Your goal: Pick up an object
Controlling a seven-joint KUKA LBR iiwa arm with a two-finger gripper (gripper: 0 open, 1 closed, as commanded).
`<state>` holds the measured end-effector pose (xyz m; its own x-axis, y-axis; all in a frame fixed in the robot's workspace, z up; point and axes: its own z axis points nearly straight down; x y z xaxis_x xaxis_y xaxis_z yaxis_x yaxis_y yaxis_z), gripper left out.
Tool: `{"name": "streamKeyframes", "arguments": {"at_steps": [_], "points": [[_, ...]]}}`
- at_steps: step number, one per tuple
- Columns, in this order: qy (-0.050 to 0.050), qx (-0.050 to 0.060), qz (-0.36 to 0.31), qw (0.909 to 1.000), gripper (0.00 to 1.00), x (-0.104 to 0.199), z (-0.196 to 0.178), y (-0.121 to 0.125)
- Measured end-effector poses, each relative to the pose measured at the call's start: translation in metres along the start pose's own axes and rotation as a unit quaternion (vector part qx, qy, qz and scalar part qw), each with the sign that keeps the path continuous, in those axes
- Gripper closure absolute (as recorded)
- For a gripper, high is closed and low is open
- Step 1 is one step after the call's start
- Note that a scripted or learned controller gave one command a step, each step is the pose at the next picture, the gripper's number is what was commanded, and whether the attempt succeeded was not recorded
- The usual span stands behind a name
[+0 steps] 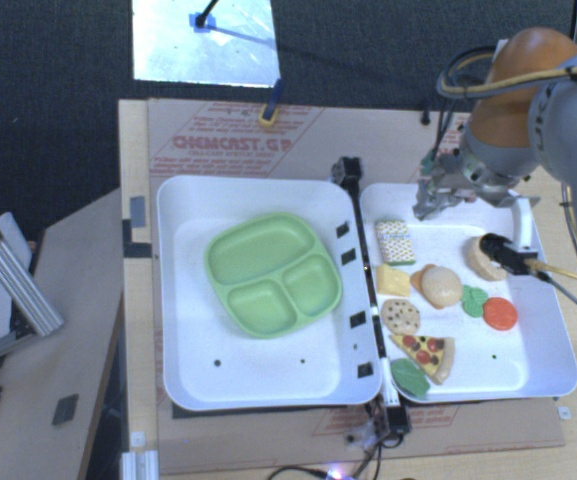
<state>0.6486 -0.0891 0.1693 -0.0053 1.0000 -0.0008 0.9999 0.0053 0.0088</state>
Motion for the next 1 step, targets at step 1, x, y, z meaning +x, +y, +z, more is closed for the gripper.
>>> {"name": "streamKeyframes", "arguments": {"at_steps": [1], "points": [[0.0,0.0,0.0,1.0,1.0,0.0,-0.055,0.0025]]}}
